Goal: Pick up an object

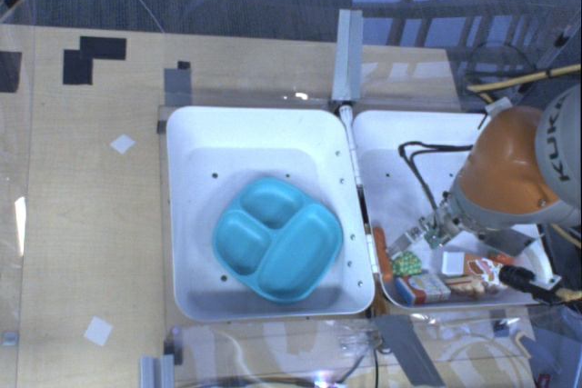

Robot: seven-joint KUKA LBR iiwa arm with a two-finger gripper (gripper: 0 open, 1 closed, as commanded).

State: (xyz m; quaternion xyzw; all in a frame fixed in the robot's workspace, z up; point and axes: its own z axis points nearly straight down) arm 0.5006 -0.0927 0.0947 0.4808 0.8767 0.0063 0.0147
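Observation:
My gripper [416, 237] hangs low in the right bin [400, 134], at the end of the grey arm with the orange band [506, 163]. Just below its tip lies a small green object [407, 264]. A little carton [424, 288] rests in front of that, by the bin's near wall. A thin orange-red item [382, 255] lies along the bin's left wall. A white square piece [452, 263] and a brown printed packet [478, 277] sit to the right, under the wrist. Nothing can be seen held at the gripper's tip.
The left bin [195, 141] holds a blue divided plate [277, 238], tilted near its front. A black cable [420, 166] loops over the right bin's floor. A metal divider post [346, 59] stands behind the bins. The wooden bench [82, 195] lies to the left.

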